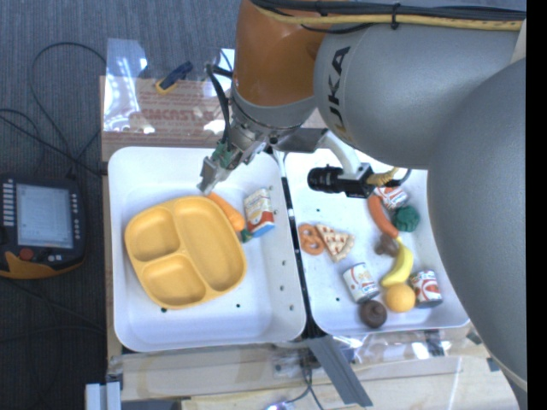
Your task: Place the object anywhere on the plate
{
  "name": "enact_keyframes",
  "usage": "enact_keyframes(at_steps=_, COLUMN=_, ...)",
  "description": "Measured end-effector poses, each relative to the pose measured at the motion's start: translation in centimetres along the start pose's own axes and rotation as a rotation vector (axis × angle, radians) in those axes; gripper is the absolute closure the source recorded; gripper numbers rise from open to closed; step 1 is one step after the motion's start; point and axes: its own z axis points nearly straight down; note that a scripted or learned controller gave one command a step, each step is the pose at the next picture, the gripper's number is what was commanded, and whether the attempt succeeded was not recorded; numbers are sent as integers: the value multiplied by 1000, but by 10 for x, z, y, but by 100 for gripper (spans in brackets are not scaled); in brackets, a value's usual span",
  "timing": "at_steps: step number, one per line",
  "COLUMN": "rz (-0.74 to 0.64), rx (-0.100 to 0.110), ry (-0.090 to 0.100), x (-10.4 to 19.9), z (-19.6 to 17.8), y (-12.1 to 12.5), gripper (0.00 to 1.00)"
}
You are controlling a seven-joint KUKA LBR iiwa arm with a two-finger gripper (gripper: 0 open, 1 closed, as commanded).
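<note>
Just below the gripper (210, 178), a carrot (227, 211) against the plate (184, 250).

This is a robotics lab or test cell, not a home or kitchen. The big grey industrial arm (410, 84) with its orange band reaches over two shallow white bins (205, 327) mounted on a bench frame, and well off beyond the gripper (211, 178), on grey carpet, lies a handheld control pendant (41, 225) with a screen and a trailing black cable (64, 92). Toy food behind the gripper, in the bin under the arm, such as a plastic banana (398, 266) and small cans (360, 282), reads as test props.
</note>
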Motion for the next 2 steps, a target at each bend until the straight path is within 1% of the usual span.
enact_keyframes(at_steps=1, rz=100, rx=13, ry=10, x=49, z=100, y=-11, gripper=100)
enact_keyframes(at_steps=2, rz=101, rx=2, ry=6, x=47, z=94, y=-9, gripper=0)
